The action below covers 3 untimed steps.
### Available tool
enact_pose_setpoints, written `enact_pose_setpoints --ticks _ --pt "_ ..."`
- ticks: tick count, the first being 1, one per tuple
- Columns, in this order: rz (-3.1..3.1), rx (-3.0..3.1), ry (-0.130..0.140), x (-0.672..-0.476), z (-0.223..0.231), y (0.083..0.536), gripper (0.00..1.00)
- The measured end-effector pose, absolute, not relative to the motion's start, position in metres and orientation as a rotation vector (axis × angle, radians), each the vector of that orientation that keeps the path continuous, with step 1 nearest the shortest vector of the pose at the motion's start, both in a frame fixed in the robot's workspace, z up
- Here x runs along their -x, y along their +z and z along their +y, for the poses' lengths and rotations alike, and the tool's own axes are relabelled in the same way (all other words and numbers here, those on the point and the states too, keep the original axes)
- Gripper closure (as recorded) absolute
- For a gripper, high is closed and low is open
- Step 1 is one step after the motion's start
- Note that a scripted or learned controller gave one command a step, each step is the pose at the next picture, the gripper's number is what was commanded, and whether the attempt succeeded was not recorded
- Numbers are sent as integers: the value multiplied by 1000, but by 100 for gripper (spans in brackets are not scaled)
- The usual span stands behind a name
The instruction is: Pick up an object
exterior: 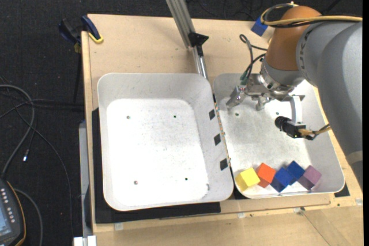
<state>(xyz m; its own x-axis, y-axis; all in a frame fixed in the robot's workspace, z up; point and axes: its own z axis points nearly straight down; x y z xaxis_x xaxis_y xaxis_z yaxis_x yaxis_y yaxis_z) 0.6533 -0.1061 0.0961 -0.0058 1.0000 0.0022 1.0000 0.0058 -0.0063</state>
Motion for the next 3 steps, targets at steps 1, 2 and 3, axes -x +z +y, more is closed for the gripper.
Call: enact_pose_setpoints --ticks 1,2,3 --pt "-2233 2223 -11 -667 -99 202 0" --pt "-2217 2219 4 -569 -66 195 0" --pt "-2224 2209 4 -500 -9 195 0"
